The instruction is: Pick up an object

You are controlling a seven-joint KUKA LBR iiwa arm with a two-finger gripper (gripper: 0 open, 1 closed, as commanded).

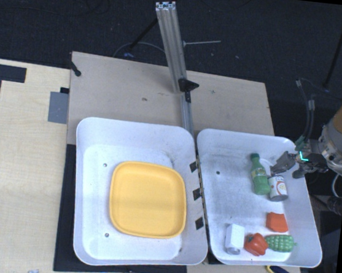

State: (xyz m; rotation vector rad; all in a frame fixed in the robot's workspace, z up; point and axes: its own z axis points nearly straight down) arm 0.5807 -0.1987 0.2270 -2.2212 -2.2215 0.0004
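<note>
I see two shallow white bins side by side on the bench. The left bin (88, 153) holds a yellow square plate (148, 199) lying flat near its middle. The right bin (227, 183) holds several small things, all toward its right half. A green bottle (259, 174) lies on its side at the far right part of the bin, cap pointing away from me. Touching its right side is a small tin can (278, 188), also tipped over. Nearer to me sits an orange block (277, 222). Along the near edge, from left to right, are a small white box (234, 238), a red pepper-like toy (257, 243) and a knobbly green toy (280, 242), the last two touching each other.

My gripper (286, 162) reaches in from the right and hangs over the far right corner of the right bin, just beyond the tin can and beside the bottle's cap. I cannot tell how its jaws stand; they are dark and small. I see nothing between them.
</note>
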